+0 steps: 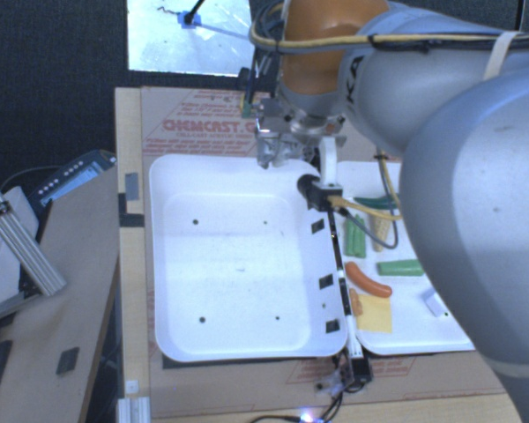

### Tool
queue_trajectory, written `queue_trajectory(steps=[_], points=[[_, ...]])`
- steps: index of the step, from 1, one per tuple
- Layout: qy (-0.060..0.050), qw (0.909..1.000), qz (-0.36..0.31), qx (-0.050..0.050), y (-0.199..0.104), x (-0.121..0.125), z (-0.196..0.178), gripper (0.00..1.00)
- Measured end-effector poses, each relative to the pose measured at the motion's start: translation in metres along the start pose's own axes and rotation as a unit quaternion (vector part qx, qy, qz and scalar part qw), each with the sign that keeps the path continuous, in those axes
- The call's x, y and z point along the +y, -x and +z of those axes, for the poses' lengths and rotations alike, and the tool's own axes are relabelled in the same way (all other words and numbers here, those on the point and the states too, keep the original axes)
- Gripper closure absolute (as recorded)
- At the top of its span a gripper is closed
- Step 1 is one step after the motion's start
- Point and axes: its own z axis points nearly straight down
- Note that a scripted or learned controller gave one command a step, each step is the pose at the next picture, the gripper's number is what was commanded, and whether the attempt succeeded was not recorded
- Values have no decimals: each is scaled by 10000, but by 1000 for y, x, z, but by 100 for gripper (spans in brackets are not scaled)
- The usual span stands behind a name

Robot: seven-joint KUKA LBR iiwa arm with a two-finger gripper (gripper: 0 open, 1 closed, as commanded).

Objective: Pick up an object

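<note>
My gripper (282,152) hangs over the far right corner of the left bin (203,342), close to the wall shared with the right bin (414,342). I see nothing in it. The right bin holds small items: a green stick (355,237), a green bar (398,268), an orange-red sausage shape (368,280) and a yellow flat piece (376,316). The grey arm hides much of the right bin.
A cardboard sheet (194,122) lies under both bins. A small white piece (434,304) sits by the arm's edge in the right bin. Black clips (326,282) line the divider between the bins. A metal rail (22,245) and a grey device (75,173) lie to the left.
</note>
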Motion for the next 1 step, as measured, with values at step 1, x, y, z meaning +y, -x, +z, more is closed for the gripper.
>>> queue_trajectory(steps=[1], points=[[88,9999,-40,27,-13,-2,-134,100]])
